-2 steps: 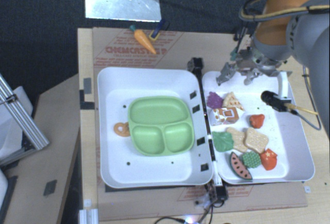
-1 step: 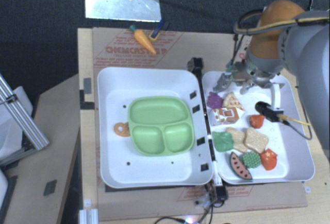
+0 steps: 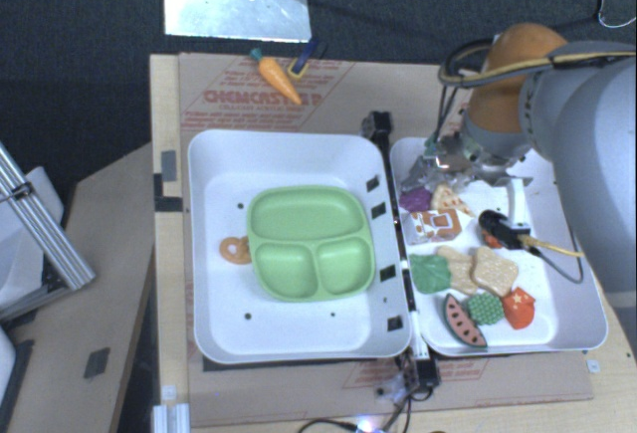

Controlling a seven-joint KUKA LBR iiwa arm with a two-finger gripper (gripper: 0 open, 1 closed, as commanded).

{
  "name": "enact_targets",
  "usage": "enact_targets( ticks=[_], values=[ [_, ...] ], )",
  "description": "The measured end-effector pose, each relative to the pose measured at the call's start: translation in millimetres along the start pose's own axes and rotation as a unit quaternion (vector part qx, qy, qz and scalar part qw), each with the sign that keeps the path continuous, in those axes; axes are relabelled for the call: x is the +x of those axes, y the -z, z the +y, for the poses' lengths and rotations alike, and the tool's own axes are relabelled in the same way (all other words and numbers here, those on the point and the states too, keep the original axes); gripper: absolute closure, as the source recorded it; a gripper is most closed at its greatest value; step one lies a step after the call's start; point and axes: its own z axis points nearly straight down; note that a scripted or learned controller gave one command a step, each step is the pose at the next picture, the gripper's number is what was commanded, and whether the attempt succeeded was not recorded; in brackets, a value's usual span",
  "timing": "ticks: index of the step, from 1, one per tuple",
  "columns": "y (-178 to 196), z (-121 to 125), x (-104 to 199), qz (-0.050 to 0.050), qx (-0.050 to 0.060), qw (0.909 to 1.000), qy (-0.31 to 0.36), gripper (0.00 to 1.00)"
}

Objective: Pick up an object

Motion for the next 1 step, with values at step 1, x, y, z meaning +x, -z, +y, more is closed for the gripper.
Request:
enact_targets(
  ticks=[1],
  values=[
    [14.0,2.1,-0.2,0.0,-0.004,1.0,0.0,1.0]
  ],
)
